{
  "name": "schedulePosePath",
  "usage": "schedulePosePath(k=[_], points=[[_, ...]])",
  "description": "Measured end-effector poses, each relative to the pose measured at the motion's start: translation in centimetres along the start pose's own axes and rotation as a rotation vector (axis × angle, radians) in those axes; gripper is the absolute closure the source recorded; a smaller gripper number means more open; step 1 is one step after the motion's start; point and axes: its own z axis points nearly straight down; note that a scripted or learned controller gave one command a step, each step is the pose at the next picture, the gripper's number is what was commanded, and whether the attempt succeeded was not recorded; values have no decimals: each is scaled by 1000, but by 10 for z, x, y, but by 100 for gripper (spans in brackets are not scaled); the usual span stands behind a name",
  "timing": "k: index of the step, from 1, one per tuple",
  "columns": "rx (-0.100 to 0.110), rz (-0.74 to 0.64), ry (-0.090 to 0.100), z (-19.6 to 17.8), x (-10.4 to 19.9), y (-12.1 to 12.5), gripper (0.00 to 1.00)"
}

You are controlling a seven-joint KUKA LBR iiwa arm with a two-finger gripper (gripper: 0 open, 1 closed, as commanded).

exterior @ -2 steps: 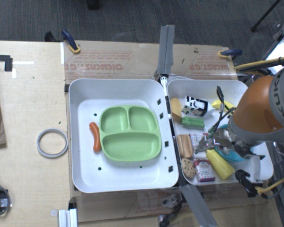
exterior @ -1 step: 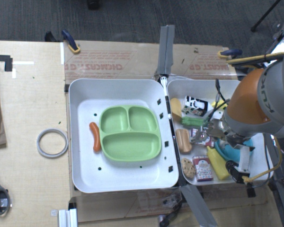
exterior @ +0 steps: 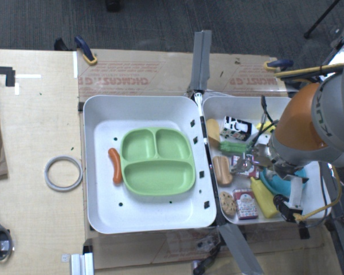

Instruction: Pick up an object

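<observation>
- The left bin (exterior: 97, 171), well to the left of the gripper (exterior: 245, 162), holds a green divided plate (exterior: 158, 161) lying flat, with an orange toy hot dog (exterior: 115, 165) just beside the plate's left edge.
- The right bin (exterior: 218, 105) is crowded, and the grey arm (exterior: 309, 128) with its orange band covers much of it from the right.
- The gripper sits low among the objects in the right bin; its fingers are lost in the clutter, so I cannot tell whether they are spread or pinching anything.
- Just left of the gripper lies a tan bread-like piece (exterior: 222, 170); just above it lies a green piece (exterior: 234, 146), and higher still a black-and-white item (exterior: 236, 128).
- Below and right of the gripper lies a yellow bottle (exterior: 264, 199), with a teal object (exterior: 273, 182) touching it on the right.
- Below the gripper lie a red packet (exterior: 246, 204) and a cookie (exterior: 229, 203).
- Far left on the bench (exterior: 34, 130) rests a grey ring (exterior: 63, 172).
</observation>
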Motion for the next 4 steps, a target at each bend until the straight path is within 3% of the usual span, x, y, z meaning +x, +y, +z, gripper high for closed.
schedulePosePath(k=[1, 2, 3, 4], points=[[-7, 6, -6, -11, -4, 2, 100], [8, -219, 0, -42, -34, 16, 100], [3, -135, 1, -11, -42, -15, 100], [7, -134, 1, -9, -42, -16, 0]])
